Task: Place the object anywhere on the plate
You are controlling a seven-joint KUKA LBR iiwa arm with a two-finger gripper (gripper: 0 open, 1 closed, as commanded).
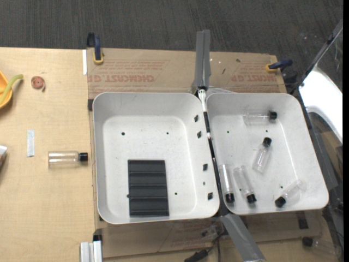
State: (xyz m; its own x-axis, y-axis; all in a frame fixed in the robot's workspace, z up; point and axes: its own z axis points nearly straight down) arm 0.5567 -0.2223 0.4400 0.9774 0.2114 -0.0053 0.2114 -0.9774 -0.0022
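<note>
A black ribbed rectangular plate (147,188) lay flat on the floor of the left shallow white plastic bin (109,162), toward the near wall and a little left of the bin's middle. Nothing rested on it.

The candidates for placing were all in the right shallow white plastic bin (305,146), five clear plastic vials with black caps, each lying on its side. The first vial (257,118) lay near the far wall, roughly crosswise, its cap pointing right. The second vial (263,156) lay near the bin's middle, tilted, its cap at the far end. The third vial (226,182) lay close along the left wall with its cap toward the near edge, and the fourth vial (243,182) lay just beside it, almost parallel, cap also at the near end. The fifth vial (290,191) sat in the near right corner region, slanted, its cap at the lower left. All five were well apart from the plate, with the two bins' adjoining walls between them.

A sixth clear vial with a black cap (64,157) lay on the pale wooden tabletop (49,212) left of the bins, cap toward the left bin. Farther back on that tabletop were a small reddish disc (37,82) and an orange and yellow object (5,89) at the edge. A brown cardboard sheet (142,72) lay under the bins, held by a blue clamp (94,47) at its far left corner.
</note>
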